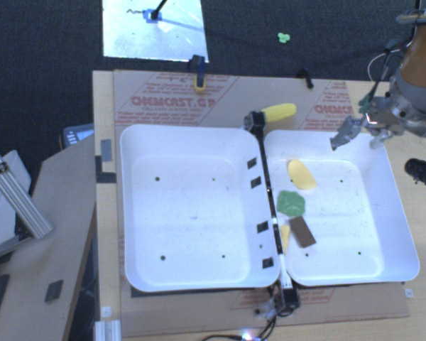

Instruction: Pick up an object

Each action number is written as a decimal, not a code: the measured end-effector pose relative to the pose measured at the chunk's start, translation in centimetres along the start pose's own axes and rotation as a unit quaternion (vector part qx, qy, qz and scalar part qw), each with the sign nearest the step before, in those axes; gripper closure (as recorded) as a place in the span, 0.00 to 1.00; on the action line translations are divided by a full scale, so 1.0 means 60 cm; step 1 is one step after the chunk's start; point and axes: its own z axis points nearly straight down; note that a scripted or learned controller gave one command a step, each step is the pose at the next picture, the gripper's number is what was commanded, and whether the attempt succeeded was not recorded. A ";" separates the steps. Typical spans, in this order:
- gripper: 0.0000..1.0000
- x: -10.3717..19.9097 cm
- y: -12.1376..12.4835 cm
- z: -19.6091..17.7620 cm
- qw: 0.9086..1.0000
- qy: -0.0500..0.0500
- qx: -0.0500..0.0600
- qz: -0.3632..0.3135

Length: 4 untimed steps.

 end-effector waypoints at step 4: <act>1.00 0.120 -0.086 -0.133 1.000 0.002 0.010 -0.003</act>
